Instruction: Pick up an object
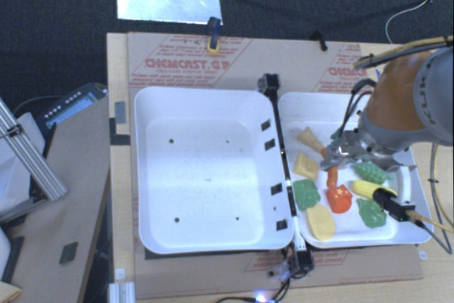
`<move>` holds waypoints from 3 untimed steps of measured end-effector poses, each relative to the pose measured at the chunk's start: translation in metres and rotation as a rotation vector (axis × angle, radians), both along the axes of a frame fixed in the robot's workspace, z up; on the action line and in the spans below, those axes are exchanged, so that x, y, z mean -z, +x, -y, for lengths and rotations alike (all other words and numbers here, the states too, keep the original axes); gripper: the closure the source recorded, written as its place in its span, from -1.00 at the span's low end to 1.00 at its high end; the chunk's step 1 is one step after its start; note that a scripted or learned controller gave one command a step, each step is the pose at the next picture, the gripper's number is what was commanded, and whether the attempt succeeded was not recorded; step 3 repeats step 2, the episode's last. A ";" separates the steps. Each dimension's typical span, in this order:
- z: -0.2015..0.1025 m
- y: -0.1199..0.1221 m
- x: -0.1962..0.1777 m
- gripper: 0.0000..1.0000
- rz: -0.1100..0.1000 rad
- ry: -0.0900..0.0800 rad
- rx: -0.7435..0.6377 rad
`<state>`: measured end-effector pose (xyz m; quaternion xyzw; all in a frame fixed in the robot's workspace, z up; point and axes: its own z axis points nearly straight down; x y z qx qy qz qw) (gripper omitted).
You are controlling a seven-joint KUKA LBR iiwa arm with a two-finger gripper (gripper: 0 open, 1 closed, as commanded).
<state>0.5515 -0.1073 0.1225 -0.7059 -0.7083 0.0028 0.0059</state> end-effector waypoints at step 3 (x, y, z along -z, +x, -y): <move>-0.171 0.067 -0.106 1.00 0.022 -0.003 -0.007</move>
